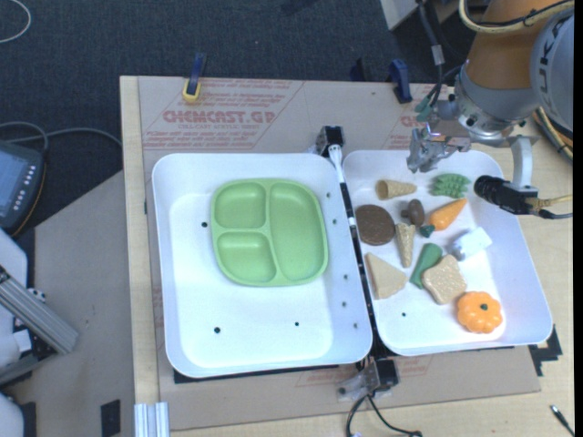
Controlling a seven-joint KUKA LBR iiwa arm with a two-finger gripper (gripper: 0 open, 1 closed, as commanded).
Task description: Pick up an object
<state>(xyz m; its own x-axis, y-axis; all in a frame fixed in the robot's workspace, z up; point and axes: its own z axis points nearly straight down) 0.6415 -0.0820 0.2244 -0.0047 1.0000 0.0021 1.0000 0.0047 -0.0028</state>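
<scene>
The right bin [533,285] holds several toy foods. Among them are a tan cone [396,188], a green leafy piece [449,185], a brown disc [373,224], a carrot [447,214], a cheese wedge [385,276], a toast slice [444,282] and an orange pumpkin [479,311]. My gripper [425,158] hangs over the far edge of this bin, just above and right of the tan cone and left of the leafy piece. I see nothing held in it.
A green divided plate [270,231] lies in the left bin [173,244]. A black clamp [330,138] sits at the far end of the ridge between the bins. A black cylinder [499,192] juts over the right bin's far right corner.
</scene>
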